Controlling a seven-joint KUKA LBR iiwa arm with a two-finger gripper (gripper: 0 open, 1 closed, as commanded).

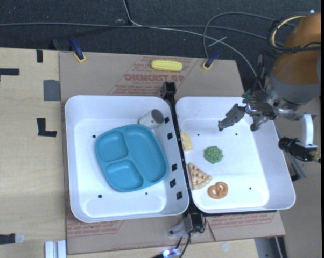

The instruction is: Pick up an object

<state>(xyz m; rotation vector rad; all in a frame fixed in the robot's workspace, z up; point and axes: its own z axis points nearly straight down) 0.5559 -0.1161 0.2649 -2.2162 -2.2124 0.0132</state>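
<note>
Camera view: two-finger gripper (241, 120) hangs over the upper part of the right white bin (269, 160), fingers spread apart, nothing between them. Below it in that bin: green broccoli floret (213, 155), pretzel (218, 190), pizza slice (198, 176), small yellow piece (187, 142). Left white bin (78, 144): blue three-compartment plastic plate (131, 157), small white cup (152, 118) tipped over beside it. Yellow corn-like item (166, 65) on the cardboard beyond the bins.

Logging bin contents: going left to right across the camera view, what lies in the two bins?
Blue tray → cup → cheese → pizza slice → broccoli → pretzel → pincer.
</note>
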